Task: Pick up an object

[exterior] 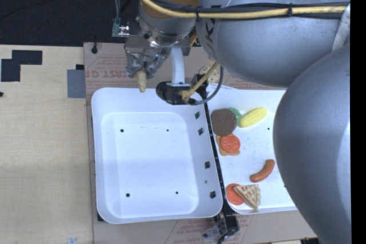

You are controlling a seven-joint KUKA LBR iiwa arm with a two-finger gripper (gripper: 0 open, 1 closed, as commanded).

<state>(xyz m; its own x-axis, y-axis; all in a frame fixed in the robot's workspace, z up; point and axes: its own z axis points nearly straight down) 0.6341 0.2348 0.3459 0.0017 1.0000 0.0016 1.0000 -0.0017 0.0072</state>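
My gripper (pixel 142 76) hangs over the far rim of the left bin (pixel 106 123), left of its middle. Nothing shows clearly between its jaws. The toy foods lie in the right bin (pixel 274 197): a brown round patty (pixel 223 121), a green piece (pixel 235 113) behind it, a yellow corn cob (pixel 252 117), a red tomato slice (pixel 230 144), a brown sausage (pixel 262 171), and a pizza wedge (pixel 249 196) resting on a red disc (pixel 233 195). The gripper is well left of all of them. The grey arm covers the right part of that bin.
The two bins meet at a dark divider (pixel 209 148) with clips. Around the bins is a brown board (pixel 108 68) and pale bench top (pixel 40 151) to the left. The bulky arm (pixel 274 20) fills the upper right.
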